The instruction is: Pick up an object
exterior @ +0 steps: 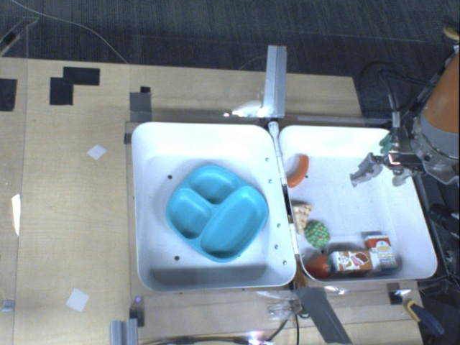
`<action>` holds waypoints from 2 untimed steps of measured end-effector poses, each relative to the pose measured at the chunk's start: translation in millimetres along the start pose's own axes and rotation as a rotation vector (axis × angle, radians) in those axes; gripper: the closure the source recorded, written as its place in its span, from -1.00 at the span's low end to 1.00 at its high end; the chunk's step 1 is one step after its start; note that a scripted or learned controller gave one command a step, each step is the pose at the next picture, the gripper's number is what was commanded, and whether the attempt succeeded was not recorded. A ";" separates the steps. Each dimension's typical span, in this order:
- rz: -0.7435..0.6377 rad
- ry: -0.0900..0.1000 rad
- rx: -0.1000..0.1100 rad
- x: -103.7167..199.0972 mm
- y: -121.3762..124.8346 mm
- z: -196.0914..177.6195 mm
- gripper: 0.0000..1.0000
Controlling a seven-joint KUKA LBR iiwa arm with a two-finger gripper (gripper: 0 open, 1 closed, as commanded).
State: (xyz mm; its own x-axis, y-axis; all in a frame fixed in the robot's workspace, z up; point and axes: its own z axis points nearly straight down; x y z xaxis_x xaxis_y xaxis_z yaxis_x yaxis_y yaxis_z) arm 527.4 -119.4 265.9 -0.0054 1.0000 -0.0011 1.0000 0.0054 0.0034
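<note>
So my gripper (382, 169) sat over the upper right part of the right bin (345, 214), fingers spread apart with nothing between them, hanging above bare white floor. One finger poked out toward the left of the frame, the other sat closer to the bin's right wall. My arm (440, 121) came in from the right edge, wrist roughly level, orange band just above it.

Stuff in that right bin, counted: one orange sausage-shaped piece (297, 169) up near the divider, long axis running from upper right down to lower left; one pale knobbly bit (302, 212) below it; one green ball (316, 232) touching or just under that; one red round thing (318, 265) in the lower left corner; one red and white packet (352, 261) lying flat with its long axis left to right along the bottom wall; and one small carton (379, 248) just beside the packet's right end. All of it was well apart from my fingers.

The left bin (154, 214) had one blue divided tray (217, 211), three compartments, sitting tilted in the middle.
</note>
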 end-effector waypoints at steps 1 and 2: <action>0.005 0.001 0.003 11.9 -40.7 128.8 -1.00; -0.274 -0.004 -0.012 27.4 28.0 176.1 -1.00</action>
State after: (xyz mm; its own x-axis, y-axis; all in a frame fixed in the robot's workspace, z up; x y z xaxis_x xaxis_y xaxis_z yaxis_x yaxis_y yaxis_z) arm 555.8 -92.0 89.8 -0.2760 0.9611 -0.0077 0.9610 0.2760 0.0141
